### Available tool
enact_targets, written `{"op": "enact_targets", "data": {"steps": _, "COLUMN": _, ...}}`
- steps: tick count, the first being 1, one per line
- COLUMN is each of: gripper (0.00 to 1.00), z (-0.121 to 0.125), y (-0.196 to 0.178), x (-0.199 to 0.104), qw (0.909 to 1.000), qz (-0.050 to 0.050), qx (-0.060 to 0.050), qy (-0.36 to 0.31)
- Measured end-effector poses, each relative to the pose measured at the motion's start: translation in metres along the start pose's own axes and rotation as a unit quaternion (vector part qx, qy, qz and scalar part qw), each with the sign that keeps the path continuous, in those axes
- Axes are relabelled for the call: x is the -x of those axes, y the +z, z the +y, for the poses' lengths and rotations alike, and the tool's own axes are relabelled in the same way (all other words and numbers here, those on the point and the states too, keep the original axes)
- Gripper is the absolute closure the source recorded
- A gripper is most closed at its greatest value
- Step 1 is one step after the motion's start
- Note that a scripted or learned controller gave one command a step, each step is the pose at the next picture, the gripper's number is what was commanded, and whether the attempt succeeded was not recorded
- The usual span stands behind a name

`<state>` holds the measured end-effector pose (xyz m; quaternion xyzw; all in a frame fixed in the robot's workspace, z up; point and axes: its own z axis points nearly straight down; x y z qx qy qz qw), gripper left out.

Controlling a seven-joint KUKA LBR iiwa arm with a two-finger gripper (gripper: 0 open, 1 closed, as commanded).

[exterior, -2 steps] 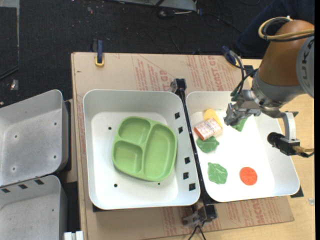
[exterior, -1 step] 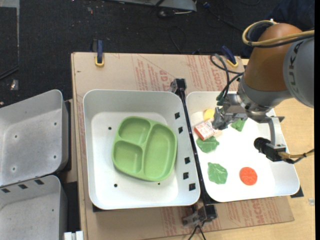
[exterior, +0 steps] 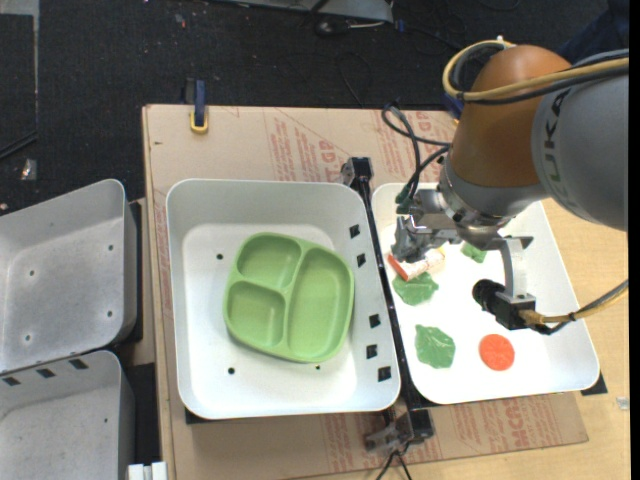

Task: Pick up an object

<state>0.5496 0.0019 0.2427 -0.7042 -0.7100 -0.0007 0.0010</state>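
Gripper (exterior: 412, 253) low in right bin (exterior: 560, 288), over a small red-and-white object (exterior: 415, 264) by the bin's left wall; can't tell if anything is gripped or how the tool is set. A green leafy piece (exterior: 415, 289) lies just beside that object, so a grab could catch both or pin against the wall and slip. Another green piece (exterior: 435, 346) and orange disc (exterior: 496, 352) lie nearer the front. Left bin (exterior: 190, 298) holds a green divided plate (exterior: 290, 295). Cardboard-topped bench (exterior: 270, 133), dark floor behind.
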Motion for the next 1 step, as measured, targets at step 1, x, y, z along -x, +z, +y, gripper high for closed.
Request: {"op": "enact_targets", "data": {"steps": 1, "gripper": 1.00, "z": 0.0000, "y": 0.0003, "x": -0.0560, "qw": 1.0000, "qz": 0.000, "qx": 0.000, "qy": 0.000}}
